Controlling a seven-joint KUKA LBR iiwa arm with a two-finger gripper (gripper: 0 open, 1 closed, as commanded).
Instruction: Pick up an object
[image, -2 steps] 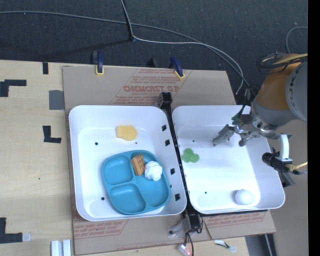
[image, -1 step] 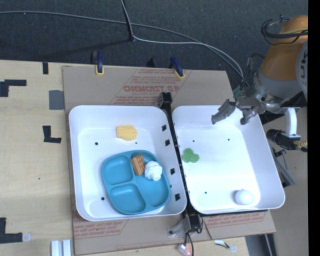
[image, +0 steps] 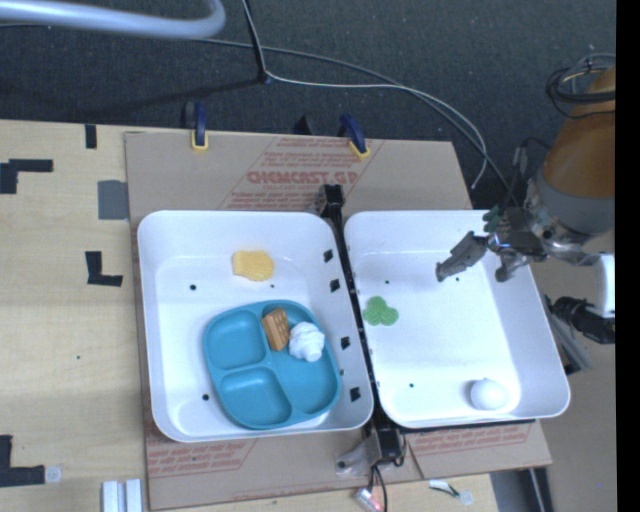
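My gripper (image: 477, 266) hangs over the upper right part of the right bin (image: 449, 223). It is open, and its two dark fingers are spread wide with nothing between them. A flat green object (image: 380, 312) lies in that bin to the lower left of the gripper, well apart from it. Near the bin's front right corner rests a white ball (image: 488, 393). In the left bin (image: 156, 300) a yellow lump (image: 253, 264) lies near the back.
A blue divided tray (image: 255, 385) fills the front of the left bin, carrying a brown block (image: 276, 328) and a white lump (image: 307, 341). A black clamp strip (image: 340, 265) runs between the bins. Cables cross the dark floor behind the bench.
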